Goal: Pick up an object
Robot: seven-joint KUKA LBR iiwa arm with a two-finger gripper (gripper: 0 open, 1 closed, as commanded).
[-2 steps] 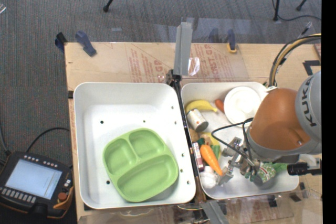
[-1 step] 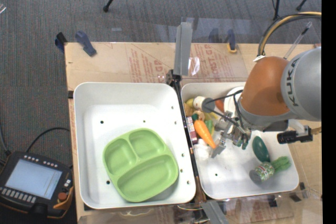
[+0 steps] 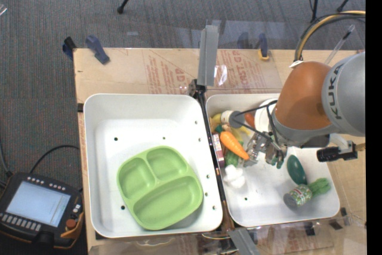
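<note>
The steel two-finger gripper (image 3: 261, 152), its finger state unclear, hovers just right of the orange plastic carrot (image 3: 233, 145), so the approach step is in hand; next it needs to descend and close.

arm: we see our grey arm (image 3: 349, 92) reaching in from the right, bulky, orange band (image 3: 301, 98) above the wrist | wrist: bent downward, tilted toward the left | gripper (image 3: 262, 152): low, pointing down-left, metal parts visible under the orange band | grasp: we cannot make out anything held
</note>
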